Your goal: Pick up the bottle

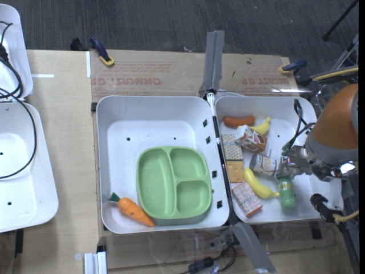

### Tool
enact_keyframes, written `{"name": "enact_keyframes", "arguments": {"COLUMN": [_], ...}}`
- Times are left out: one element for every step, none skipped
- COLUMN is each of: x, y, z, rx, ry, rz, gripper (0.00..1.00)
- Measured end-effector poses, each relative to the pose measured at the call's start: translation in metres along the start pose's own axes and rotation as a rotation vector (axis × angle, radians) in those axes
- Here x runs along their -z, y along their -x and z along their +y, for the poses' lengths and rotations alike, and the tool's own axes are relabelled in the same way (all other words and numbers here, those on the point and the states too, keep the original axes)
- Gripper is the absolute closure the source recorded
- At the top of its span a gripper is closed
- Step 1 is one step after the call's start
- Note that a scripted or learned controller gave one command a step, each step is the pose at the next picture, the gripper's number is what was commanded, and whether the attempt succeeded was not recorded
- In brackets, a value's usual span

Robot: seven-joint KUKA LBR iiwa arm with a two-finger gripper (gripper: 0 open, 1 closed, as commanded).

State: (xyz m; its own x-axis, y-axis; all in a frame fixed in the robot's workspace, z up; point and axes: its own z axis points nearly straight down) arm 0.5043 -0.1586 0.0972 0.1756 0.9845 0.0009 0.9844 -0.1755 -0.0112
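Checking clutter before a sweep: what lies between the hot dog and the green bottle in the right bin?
In the camera view, a small carton and a can lie between the hot dog and the green bottle.

Red lettering is printed on the cardboard sheet (171,73) laid on the surface beyond the two bins — it is seen upside down and mirrored, and cannot be read with certainty. Printed packaging is seen on the small cartons (251,138) in the right bin, but nothing there is legible.
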Motion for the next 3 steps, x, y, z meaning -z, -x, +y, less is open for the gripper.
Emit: {"name": "enact_keyframes", "arguments": {"x": [0.108, 0.168, 0.104], "y": [-0.088, -0.096, -0.111], "z": [-0.014, -0.007, -0.049], "rx": [0.132, 0.203, 0.076], "ry": [0.002, 0.002, -0.001], "rz": [-0.003, -0.004, -0.004], "gripper": [1.0, 1.0, 1.0]}}
